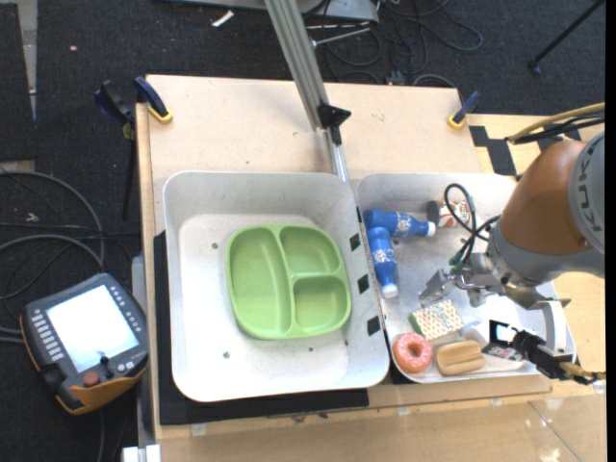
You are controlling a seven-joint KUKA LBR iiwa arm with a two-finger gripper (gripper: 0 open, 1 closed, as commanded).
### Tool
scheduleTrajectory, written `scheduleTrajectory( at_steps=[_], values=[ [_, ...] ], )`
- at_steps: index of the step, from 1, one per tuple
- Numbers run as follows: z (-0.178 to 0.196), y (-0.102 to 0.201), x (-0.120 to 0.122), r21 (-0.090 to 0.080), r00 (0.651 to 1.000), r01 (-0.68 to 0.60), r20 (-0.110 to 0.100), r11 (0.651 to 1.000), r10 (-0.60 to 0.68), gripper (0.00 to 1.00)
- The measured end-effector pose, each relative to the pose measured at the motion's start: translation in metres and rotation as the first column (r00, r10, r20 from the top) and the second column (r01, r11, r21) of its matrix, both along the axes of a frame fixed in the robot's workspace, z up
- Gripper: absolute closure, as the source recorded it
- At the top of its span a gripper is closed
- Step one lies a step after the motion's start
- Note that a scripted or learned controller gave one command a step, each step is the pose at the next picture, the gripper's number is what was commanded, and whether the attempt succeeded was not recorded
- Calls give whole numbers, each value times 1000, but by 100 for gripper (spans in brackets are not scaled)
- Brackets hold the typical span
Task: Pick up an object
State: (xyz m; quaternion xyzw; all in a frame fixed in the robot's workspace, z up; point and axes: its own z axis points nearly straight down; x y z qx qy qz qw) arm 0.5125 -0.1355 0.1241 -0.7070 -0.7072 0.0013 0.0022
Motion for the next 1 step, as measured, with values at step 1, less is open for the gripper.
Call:
scheduleTrajectory(
  at_steps=[1],
  values=[
    [-29,0,1,-2,1000,0,6,1000,0,0]
  ],
)
